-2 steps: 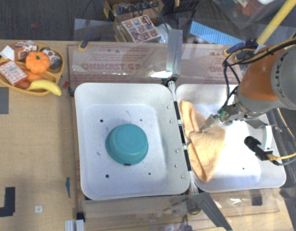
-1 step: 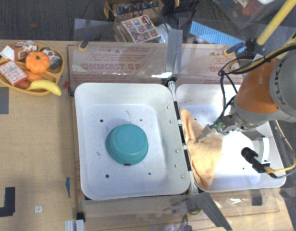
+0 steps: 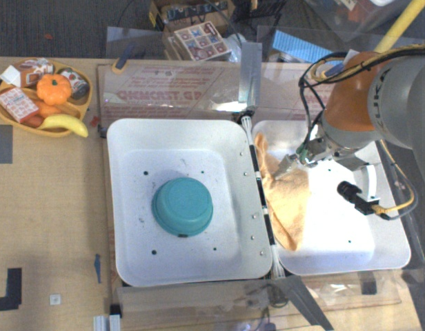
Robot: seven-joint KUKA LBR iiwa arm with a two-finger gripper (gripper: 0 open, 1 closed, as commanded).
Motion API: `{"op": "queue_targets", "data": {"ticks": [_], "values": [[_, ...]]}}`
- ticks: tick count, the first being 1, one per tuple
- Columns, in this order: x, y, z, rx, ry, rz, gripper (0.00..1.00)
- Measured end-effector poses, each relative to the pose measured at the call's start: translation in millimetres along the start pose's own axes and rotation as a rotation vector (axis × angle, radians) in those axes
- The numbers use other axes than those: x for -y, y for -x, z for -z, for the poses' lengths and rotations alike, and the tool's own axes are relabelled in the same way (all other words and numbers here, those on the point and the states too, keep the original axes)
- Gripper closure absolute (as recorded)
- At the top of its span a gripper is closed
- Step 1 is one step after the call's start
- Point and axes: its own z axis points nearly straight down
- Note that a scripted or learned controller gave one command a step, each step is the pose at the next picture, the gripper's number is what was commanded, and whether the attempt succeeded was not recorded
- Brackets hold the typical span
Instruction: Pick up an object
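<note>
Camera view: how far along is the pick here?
Done: the tool has reached the right bin and sits at the yellow cloth. In hand: nothing visibly lifted; the cloth lies against the bin's left wall. Left: grasp and raise. The teal bowl sits untouched in the left bin.

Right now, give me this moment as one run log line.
arm: over right bin | gripper: at orange cloth | teal bowl: left bin, untouched | lift: not yet

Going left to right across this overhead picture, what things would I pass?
Bowl of toy fruit → teal bowl in the left bin → yellow cloth in the right bin → gripper over the cloth → the arm's orange band.
</note>
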Motion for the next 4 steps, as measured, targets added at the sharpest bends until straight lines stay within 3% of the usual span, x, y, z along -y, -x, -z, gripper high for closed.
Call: {"op": "queue_targets", "data": {"ticks": [1,2,3,4], "values": [[26,-2,0,-0.002,0.001,0.013,0.00],[32,-10,0,0.000,0.002,0.009,0.00],[62,-20,1,-0.001,0.003,-0.093,0.00],[-3,2,-1,0.000,0.000,-0.069,0.00]]}}
